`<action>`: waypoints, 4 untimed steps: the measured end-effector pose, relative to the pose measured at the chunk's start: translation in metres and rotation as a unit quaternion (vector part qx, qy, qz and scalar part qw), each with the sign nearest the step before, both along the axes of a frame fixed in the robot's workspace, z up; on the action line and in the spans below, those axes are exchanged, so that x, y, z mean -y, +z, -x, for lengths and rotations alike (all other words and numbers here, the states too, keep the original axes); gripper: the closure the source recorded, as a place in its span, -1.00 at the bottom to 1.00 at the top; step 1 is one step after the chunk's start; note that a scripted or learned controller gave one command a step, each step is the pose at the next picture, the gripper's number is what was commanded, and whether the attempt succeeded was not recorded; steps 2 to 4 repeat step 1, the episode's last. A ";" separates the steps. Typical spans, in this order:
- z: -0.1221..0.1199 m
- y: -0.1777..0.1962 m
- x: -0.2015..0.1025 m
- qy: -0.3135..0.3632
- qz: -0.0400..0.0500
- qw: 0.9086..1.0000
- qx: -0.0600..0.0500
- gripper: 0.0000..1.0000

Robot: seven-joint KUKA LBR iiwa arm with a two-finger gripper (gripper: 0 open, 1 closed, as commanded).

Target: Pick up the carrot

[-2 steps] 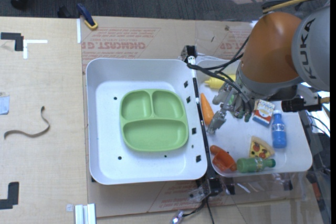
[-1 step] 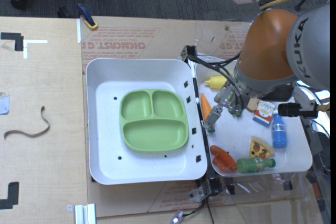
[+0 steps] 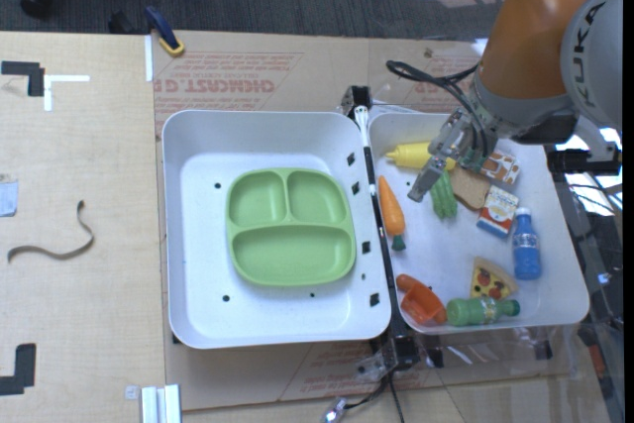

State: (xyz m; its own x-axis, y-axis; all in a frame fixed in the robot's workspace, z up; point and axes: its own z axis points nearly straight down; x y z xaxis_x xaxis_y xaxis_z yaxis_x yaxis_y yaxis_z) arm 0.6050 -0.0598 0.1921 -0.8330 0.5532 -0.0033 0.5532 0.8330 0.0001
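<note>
The carrot (image 3: 391, 207), orange with a green stub at its lower end, lies along the left wall of the right bin (image 3: 565, 312). My gripper (image 3: 429, 175) hangs over the upper middle of that bin, up and to the right of the carrot, a short gap away from it. Its fingers (image 3: 423, 183) point down-left and look open, with nothing between them.
The left bin (image 3: 188, 302) holds a green divided plate (image 3: 290, 226). Around the gripper in the right bin are a yellow banana-like toy (image 3: 408, 154), a green vegetable (image 3: 443, 198), small cartons (image 3: 498, 208), a blue bottle (image 3: 526, 248), a pizza slice (image 3: 490, 282), a green bottle (image 3: 478, 310) and an orange-red toy (image 3: 421, 300).
</note>
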 end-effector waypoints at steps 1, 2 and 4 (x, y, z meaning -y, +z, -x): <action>0.021 0.000 -0.058 -0.045 0.000 0.999 -0.001 -1.00; 0.021 0.000 -0.058 -0.045 0.000 0.999 -0.001 -1.00; 0.021 0.000 -0.058 -0.045 0.000 0.999 -0.001 -1.00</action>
